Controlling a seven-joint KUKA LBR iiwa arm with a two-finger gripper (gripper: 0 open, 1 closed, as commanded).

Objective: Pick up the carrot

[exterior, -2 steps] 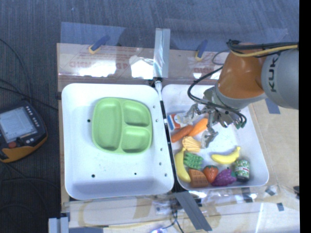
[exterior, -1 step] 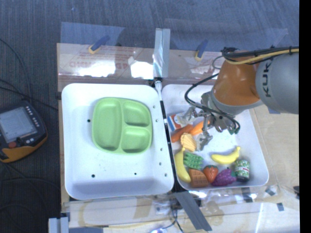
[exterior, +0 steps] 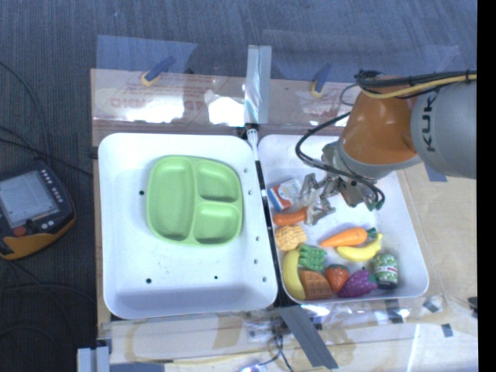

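One carrot [exterior: 344, 237] is laid nearly level in the right bin [exterior: 415, 242], tip pointing left; the gripper [exterior: 318, 198] is seen spread, empty.

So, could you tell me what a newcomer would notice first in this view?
Probably the green divided plate lying alone in the left bin, then the heap of toy food in the right bin, with the carrot on top. The grey arm's orange band looms above, its hand hanging just left of the carrot.

Dark grey carpet floor [exterior: 232, 10] surrounds a pale wooden bench [exterior: 453, 223].
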